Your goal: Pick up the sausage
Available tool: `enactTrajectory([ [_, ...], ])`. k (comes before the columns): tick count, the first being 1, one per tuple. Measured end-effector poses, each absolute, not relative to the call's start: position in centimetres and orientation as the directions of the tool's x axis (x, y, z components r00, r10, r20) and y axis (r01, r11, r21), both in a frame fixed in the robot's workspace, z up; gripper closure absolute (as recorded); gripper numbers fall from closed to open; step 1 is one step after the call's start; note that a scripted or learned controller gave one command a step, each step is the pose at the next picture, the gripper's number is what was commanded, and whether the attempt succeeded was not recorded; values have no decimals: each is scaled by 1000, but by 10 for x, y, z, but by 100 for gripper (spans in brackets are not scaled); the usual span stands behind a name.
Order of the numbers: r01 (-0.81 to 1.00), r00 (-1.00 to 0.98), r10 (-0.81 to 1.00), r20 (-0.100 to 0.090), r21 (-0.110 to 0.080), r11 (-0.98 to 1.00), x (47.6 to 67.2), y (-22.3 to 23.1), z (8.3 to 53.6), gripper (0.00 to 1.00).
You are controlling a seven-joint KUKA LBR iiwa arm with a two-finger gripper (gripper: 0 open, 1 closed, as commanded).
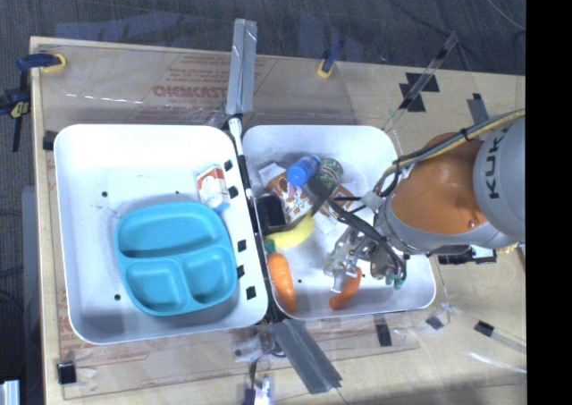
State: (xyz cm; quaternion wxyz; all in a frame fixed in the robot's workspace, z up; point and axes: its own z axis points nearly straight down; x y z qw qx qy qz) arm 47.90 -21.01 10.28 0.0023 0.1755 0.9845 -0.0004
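Observation:
The sausage point(347, 291), a short orange-red piece, lies near the front wall of the right bin point(357, 139). My gripper point(342, 265) hangs right over its upper end, reaching in from the right with the orange-banded wrist point(438, 196) behind it. The gripper covers part of the sausage.
The right bin also holds an orange carrot point(281, 278), a yellow banana point(295, 234), a bottle with a blue cap point(302, 172), a can point(327, 171) and a brown packet point(284, 198). In the left bin point(89, 153) lie a blue divided plate point(175, 257) and a small red-and-white carton point(212, 187).

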Motion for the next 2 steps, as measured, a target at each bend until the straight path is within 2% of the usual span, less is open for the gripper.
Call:
enactTrajectory([
  [1,364,-932,364,-1,0,932,477,-211,138,100],
  [2,364,-931,364,-1,0,931,477,-211,138,0],
])
